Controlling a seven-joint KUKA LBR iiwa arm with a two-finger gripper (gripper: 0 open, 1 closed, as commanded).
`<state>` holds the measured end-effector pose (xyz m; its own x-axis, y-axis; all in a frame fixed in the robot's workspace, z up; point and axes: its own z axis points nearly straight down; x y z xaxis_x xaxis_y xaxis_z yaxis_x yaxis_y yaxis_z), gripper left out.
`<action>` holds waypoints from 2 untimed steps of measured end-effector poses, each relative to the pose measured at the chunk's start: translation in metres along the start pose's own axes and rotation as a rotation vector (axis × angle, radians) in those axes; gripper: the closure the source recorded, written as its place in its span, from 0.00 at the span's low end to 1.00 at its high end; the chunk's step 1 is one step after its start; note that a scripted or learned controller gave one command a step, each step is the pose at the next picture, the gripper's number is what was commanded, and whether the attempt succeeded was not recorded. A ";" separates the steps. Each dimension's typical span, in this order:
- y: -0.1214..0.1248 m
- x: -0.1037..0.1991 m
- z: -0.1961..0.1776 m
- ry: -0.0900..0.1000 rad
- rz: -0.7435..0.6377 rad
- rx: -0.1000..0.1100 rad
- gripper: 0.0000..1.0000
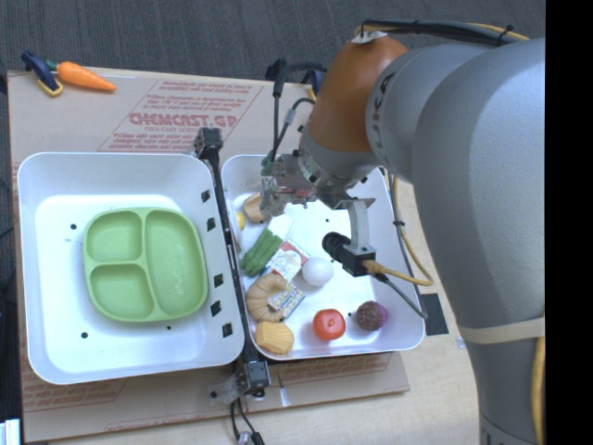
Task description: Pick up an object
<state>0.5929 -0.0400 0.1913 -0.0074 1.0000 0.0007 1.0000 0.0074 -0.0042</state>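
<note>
Robot hand low in the right bin's far corner — grip state hidden — with a green pod just below it, egg and tomato farther toward the front.

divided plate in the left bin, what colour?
Light green divided plate, clearest in the camera view.
</note>
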 end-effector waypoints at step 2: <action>-0.051 0.041 0.000 -0.001 0.000 0.000 0.00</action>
<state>0.5412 0.0003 0.1913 -0.0079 1.0000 -0.0005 1.0000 0.0079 -0.0044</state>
